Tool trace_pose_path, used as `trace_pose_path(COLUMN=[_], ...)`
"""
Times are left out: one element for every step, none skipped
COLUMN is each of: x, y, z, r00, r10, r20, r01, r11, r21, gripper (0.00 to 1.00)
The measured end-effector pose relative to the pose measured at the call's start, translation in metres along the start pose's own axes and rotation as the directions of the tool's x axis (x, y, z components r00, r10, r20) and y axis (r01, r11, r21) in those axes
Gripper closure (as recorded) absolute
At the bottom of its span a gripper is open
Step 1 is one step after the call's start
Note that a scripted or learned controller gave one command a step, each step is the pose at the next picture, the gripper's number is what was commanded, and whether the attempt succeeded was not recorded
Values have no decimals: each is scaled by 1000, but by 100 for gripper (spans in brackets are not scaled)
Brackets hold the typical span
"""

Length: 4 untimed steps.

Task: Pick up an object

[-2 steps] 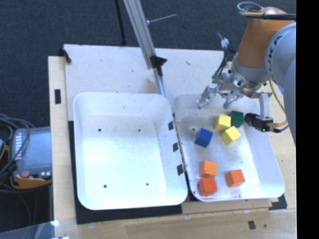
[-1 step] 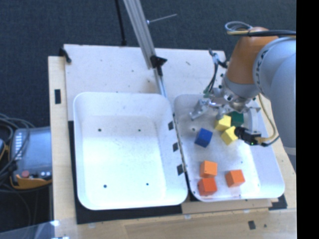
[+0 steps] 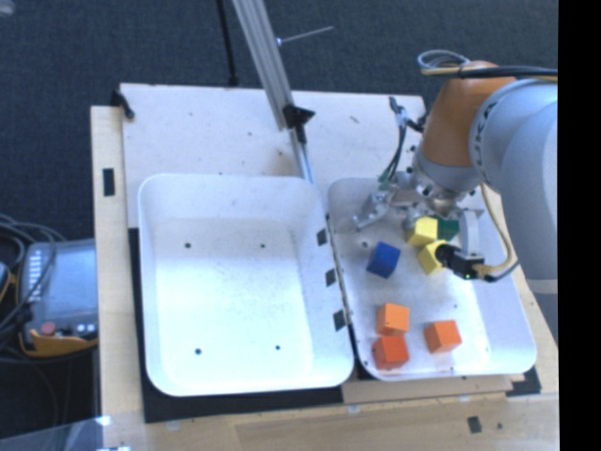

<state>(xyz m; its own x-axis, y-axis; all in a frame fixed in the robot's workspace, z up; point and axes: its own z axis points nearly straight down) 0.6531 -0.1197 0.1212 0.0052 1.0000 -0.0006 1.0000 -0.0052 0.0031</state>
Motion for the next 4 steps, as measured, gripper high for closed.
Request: trace_pose_path(x=[-2, 7, 5, 55], y=[0, -1, 0, -20], z=[-10, -63, -84, -80], r00=[1000, 1000, 1000, 1000], r10=[5, -8, -7, -8], r20=[0, 0, 0, -1], r01=[-5, 8, 7, 8], r11=[1000, 1000, 1000, 1000], r21=[-1, -4, -1, 3], gripper=[100, 100, 100, 100])
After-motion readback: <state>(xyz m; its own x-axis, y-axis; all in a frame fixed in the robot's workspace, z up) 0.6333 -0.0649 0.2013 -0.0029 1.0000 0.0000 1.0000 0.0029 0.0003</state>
